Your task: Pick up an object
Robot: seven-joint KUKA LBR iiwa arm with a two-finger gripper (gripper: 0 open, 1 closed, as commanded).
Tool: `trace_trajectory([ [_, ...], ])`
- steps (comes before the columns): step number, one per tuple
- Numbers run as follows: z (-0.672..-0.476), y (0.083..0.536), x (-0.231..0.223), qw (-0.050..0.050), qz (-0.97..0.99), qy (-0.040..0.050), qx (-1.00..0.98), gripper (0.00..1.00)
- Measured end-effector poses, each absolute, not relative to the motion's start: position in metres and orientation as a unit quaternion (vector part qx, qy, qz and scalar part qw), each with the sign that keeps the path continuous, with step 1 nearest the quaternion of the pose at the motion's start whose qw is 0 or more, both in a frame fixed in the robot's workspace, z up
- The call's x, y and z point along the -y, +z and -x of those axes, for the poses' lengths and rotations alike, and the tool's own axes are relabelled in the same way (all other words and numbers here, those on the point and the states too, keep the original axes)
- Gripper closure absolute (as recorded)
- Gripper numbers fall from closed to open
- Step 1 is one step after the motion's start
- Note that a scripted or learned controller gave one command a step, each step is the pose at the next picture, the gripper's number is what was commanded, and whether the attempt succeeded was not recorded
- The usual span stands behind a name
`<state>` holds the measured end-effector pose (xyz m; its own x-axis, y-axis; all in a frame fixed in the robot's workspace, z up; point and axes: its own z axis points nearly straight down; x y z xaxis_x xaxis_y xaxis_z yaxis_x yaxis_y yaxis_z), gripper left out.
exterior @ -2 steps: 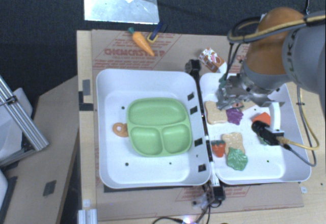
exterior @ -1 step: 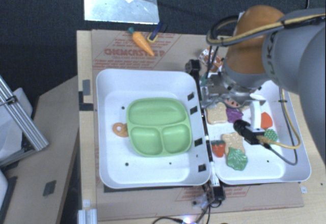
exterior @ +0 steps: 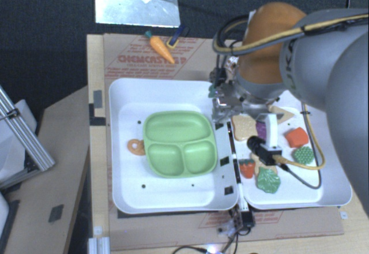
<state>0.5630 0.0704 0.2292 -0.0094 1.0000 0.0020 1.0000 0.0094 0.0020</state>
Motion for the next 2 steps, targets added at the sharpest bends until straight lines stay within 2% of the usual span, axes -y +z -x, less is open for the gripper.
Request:
trace_trajectory([
  [1,-0.5566,0.2303,-0.0894,0.0,-0.705,0.0004,-0.71,1.0],
  [2,-0.5592,0.2333,-0.0952,0.0,-0.705,0.0006,-0.709,1.0],
])
